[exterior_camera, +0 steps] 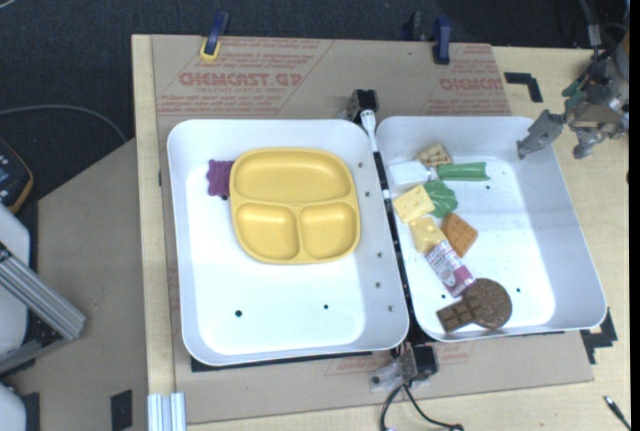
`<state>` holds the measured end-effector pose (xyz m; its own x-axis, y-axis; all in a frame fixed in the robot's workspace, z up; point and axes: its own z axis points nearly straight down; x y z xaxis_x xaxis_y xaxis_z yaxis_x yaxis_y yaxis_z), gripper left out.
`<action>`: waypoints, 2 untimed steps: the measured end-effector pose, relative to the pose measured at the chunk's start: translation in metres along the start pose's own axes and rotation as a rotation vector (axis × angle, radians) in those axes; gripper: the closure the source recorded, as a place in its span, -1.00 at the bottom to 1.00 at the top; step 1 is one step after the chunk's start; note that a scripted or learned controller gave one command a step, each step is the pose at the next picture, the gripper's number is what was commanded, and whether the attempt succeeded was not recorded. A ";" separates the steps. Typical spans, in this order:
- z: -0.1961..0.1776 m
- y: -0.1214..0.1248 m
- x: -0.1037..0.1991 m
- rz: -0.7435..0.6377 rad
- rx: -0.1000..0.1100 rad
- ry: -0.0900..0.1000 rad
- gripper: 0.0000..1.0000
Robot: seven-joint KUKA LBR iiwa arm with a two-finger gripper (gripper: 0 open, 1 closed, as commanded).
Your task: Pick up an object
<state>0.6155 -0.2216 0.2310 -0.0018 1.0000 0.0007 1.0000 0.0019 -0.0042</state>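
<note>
The right bin (560,249) holds several small food toys. There is a tan cracker (434,156), a green stick (462,172), a green leaf shape (440,195), a yellow cheese wedge (413,205), an orange waffle piece (461,234), a pink wrapped candy (448,268) and a brown round cookie (489,303). My gripper (553,145) hangs over the bin's far right corner, to the right of the cracker and the green stick. Its fingers stand spread and open, and nothing lies between them.
In the left bin (200,299) lies a yellow three-compartment plate (295,204), with a purple object (218,177) at its left edge. A hinge strip (385,219) joins the bins. Clamps (211,39) hold the cardboard sheet (320,79) at the back.
</note>
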 end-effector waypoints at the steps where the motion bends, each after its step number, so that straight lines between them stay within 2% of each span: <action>1: -0.002 0.000 0.000 0.002 -0.003 0.000 -1.00; 2: 0.038 0.004 0.002 0.001 -0.003 -0.001 -1.00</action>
<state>0.6189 -0.2197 0.1927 -0.0010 1.0000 -0.0001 1.0000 0.0010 -0.0007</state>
